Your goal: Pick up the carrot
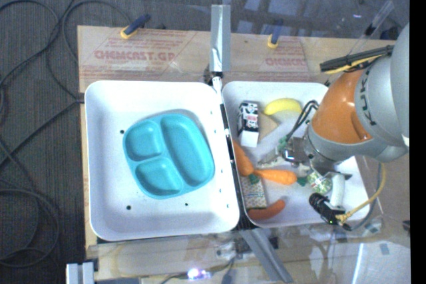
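- Camera view: carrot (278, 176) lies flat in the right bin (229, 98), packed among a second orange piece (242, 159) and a sausage (266, 210); risk of grabbing a neighbour.
- Carrot is at 9 o'clock of the gripper (301, 157), just beside it; gripper state: cannot tell.

Glossy turquoise plastic tray (170, 153)
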Tool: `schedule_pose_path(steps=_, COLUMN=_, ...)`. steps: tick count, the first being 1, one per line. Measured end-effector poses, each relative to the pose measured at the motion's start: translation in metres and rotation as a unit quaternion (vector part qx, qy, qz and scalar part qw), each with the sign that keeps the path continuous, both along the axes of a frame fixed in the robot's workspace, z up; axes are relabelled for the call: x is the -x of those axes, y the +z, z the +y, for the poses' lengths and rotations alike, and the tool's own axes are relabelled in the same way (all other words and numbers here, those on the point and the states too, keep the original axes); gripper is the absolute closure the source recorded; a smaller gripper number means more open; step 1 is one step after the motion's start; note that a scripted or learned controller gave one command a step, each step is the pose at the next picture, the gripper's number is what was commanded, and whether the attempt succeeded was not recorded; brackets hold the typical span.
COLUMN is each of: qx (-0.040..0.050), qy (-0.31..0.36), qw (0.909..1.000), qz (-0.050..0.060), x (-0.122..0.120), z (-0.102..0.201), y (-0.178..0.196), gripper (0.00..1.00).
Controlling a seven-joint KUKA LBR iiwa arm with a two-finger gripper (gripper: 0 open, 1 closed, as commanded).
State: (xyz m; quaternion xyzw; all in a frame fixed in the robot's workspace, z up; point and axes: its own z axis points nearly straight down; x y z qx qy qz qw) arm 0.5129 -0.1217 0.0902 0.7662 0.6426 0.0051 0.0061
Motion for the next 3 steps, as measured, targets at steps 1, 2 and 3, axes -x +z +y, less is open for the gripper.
schedule_pose_path(steps=1, qx=-0.0008, qy=0.000, qw=1.0000, qz=0.000, x=0.000, z=0.000, y=0.009, gripper=1.00)
schedule_pose_path(steps=2, qx=-0.0009, qy=0.000, qw=1.0000, qz=0.000, x=0.000, z=0.000, y=0.009, gripper=0.00)
schedule_pose_path(steps=3, qx=-0.0021, qy=0.084, qw=0.9964, qz=0.009, x=0.015, z=-0.021, y=0.056, gripper=0.00)
